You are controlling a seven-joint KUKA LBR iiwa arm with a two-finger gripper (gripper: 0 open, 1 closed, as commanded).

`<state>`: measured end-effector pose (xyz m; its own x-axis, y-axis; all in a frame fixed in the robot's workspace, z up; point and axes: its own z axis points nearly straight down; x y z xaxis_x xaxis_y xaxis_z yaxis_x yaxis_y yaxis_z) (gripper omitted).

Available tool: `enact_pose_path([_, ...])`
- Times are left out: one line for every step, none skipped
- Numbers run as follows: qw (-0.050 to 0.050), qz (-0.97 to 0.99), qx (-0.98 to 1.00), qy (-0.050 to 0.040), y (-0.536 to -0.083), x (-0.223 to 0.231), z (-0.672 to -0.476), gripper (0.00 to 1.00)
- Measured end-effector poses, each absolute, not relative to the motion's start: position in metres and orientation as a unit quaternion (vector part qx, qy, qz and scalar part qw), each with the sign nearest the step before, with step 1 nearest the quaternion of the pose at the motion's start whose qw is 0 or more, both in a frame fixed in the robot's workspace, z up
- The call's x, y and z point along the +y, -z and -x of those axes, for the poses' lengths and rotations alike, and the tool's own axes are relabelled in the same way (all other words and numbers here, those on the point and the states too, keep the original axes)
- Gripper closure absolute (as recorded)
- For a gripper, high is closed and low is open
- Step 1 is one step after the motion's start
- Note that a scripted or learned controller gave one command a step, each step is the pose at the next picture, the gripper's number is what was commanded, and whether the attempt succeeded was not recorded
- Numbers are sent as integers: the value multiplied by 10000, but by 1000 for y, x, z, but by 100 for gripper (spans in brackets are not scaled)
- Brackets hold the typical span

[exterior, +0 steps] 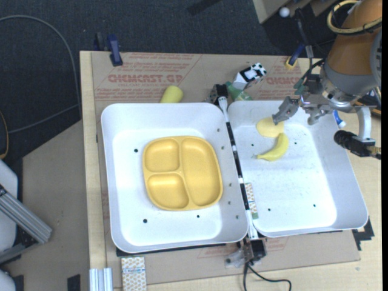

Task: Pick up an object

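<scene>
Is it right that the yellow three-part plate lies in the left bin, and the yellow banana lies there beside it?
Not quite. The camera view shows the yellow three-compartment plastic plate in the left white bin, but the yellow banana lies in the right white bin, not beside the plate.

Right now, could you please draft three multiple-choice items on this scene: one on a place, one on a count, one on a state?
1. Where does the banana lie?
A. right bin
B. left bin
C. bare bench

2. How many compartments has the yellow tray?
A. two
B. three
C. five

3. How do the fingers of the gripper stand?
A. shut on the banana
B. shut on the tray
C. spread, nothing between them

Answers:
1 A, it rests on the floor of the right bin.
2 B, two ridges split it into three.
3 C, the fingers stand apart above the bin.
</scene>
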<state>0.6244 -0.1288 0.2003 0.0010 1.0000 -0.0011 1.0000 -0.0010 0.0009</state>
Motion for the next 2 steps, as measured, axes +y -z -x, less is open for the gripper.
enact_pose_path([-18, -7075, 7067, 12, -99, -140, -629, 0])
enact_pose_path([5, -7076, 7066, -5, -111, -140, -631, 100])
